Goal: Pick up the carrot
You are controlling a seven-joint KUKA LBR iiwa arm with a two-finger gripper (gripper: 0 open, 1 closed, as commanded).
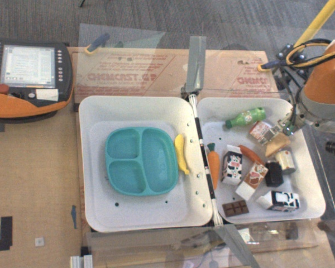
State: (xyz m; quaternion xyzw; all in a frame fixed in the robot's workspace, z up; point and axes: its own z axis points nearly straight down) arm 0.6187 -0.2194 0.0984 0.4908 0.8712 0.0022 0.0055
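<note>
**Carrot lies at the right bin's left wall, gripper over the far side**

The carrot (213,167) lies lengthwise in the right bin (315,197), against its left wall, green top pointing away from the camera, just left of a small milk carton (231,167). The gripper (286,125) hangs over the bin's upper right part, near a wedge-shaped tan block (277,144) and well apart from the carrot. Whether it is released or clenched cannot be told. In the left bin (95,205), a teal divided plate (141,161) sits beside a banana (181,154).
</note>
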